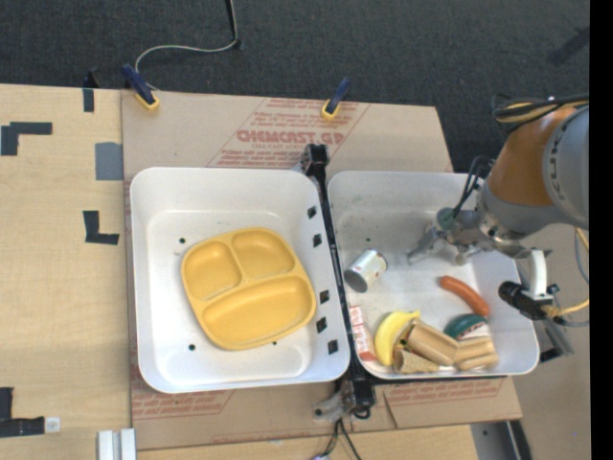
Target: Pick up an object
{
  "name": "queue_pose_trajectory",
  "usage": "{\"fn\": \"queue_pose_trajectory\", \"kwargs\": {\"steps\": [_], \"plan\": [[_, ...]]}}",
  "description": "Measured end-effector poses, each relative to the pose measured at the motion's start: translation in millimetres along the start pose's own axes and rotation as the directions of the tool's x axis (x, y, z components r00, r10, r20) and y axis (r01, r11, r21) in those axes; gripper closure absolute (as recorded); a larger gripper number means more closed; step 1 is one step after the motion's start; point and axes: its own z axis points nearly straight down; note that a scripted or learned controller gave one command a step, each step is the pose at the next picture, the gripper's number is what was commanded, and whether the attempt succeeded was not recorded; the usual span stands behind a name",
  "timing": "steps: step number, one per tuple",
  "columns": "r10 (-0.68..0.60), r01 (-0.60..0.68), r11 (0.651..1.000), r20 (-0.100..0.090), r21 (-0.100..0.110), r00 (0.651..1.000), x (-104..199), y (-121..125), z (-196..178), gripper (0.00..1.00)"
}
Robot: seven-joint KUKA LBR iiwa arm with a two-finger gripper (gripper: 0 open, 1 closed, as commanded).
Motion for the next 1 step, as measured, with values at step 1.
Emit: {"fn": "queue_pose_trajectory", "kwargs": {"steps": [1], "plan": [[-0.002,0.002,1.000,-0.001,-0.006,1.000,-22.4,26.8,11.2,0.00]]}}
